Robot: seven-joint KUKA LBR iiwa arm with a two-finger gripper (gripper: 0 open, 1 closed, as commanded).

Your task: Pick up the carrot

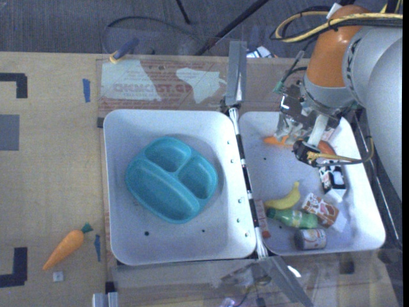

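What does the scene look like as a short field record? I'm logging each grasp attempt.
left bin: holds a teal divided plate
right bin: banana, green bottle, can, small cartons, an orange item near the gripper
gripper: low over the right bin's far end; finger state unclear
carrot: on the bench outside both bins, left of the left bin

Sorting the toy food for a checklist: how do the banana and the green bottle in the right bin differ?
The banana is yellow and curved; the green bottle is straight with a yellow label. The banana lies nearer the bin's middle, the bottle just below it, toward the front wall. Both lie flat in the right bin.
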